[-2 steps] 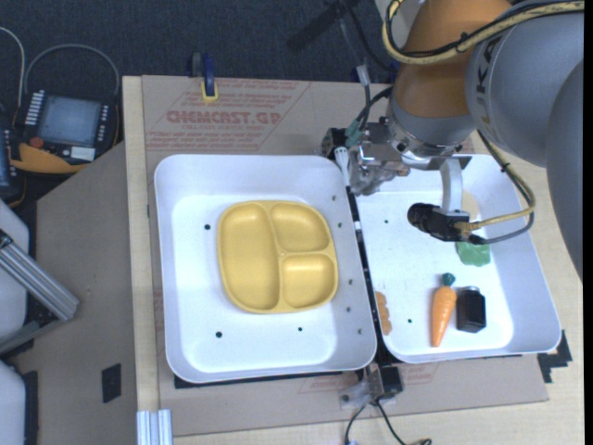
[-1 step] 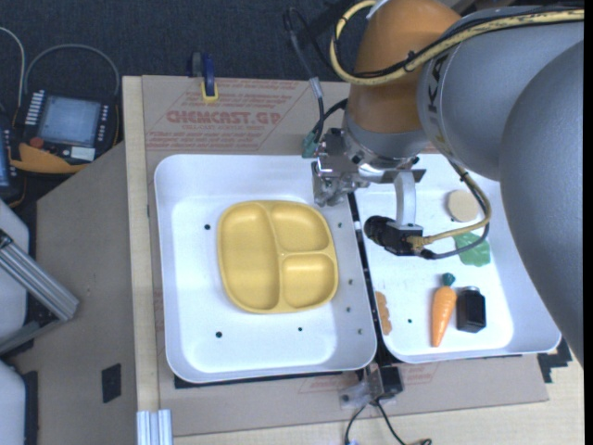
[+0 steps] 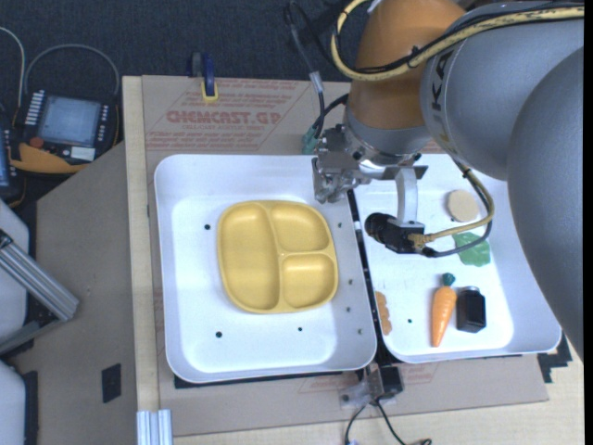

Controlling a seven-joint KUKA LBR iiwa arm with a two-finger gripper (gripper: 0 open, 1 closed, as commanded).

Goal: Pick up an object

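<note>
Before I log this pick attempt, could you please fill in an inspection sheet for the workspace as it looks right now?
Surface: two shallow white bins side by side, left bin and right bin, on a brown board.
Job's things: yellow divided plate in the left bin; carrot, black block, round beige piece, green piece and a small orange piece in the right bin.
Clutter: blue clip on the board's far edge.
Grippers: gripper hangs over the divider between the bins, near their far edge; nothing seen between its fingers.
Cables: yellow hose looped around the wrist; black cables.
Surroundings: handheld screen unit to the left.
</note>
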